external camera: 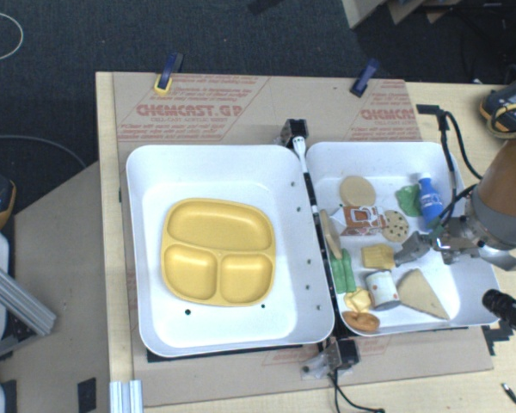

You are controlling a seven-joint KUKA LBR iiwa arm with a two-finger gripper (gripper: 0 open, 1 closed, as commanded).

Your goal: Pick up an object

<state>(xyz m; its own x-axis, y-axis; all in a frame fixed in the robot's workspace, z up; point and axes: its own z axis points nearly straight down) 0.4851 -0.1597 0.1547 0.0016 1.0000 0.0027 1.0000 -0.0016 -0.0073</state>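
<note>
Nearest, right white plastic bin [473, 317] holds toy food; at nine o'clock, left bin [146, 231] holds yellow divided tray [217, 249]; end effector [426, 246] state unclear.

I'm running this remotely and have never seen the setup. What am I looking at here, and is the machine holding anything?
One camera looks down at a slant on a bench. Two white bins sit side by side. The left bin holds a yellow divided tray. The right bin holds toy food: a cookie, a blue bottle, a cheese wedge and more. The robot arm reaches in from the right; its pincer hangs over the right bin, nothing visibly held.
</note>
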